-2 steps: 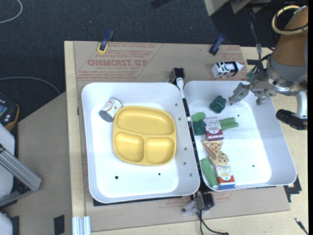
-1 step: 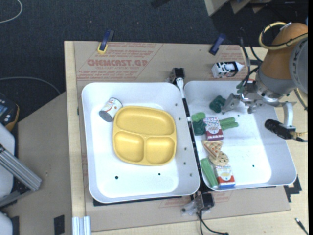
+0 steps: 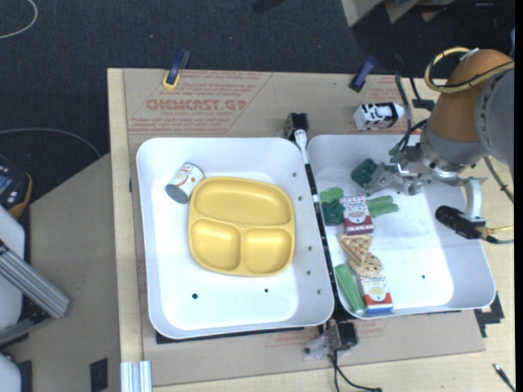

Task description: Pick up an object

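— What do the bins hold?

— Two white bins. The left bin (image 3: 155, 243) holds one yellow divided tray (image 3: 242, 224) and, touching that tray's upper-left corner, one small can (image 3: 183, 181) on its side, its long axis slanting up and to the right, dark end down-left. The right bin (image 3: 458, 276), beside the tray, holds two little cartons (image 3: 356, 215), one waffle (image 3: 360, 256) and several green pieces.

— And your grip?

— My gripper (image 3: 391, 175) hangs over the right bin's upper part, by a dark green piece (image 3: 364, 171). How far it is open, I cannot tell.
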`<state>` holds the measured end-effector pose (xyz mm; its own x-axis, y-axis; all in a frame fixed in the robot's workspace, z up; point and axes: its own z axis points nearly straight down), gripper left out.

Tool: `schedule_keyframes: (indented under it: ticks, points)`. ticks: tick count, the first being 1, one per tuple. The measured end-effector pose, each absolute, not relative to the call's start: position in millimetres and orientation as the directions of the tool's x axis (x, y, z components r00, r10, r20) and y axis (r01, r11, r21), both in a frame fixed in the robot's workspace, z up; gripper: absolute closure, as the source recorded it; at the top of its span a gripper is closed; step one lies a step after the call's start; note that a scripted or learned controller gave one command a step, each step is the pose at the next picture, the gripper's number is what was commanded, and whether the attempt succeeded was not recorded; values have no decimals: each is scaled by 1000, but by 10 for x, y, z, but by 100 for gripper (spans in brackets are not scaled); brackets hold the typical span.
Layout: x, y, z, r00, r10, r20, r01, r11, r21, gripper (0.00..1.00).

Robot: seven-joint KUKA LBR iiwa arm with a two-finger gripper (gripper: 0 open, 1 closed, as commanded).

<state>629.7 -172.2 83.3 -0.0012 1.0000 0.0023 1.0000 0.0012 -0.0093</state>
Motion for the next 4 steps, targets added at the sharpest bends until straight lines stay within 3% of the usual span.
schedule_keyframes:
  ticks: [1, 2, 3, 4]
  points:
    - [6311, -1724, 954, 0, 1000, 1, 1000, 0, -3, 100]
    - [6276, -1640, 1462, -1, 1000, -2, 1000, 1, 7, 100]
    - [6381, -1653, 2069, -1, 1000, -3, 1000, 1, 10, 100]
    - [6393, -1655, 2269, -1, 1000, -2, 1000, 1, 6, 100]
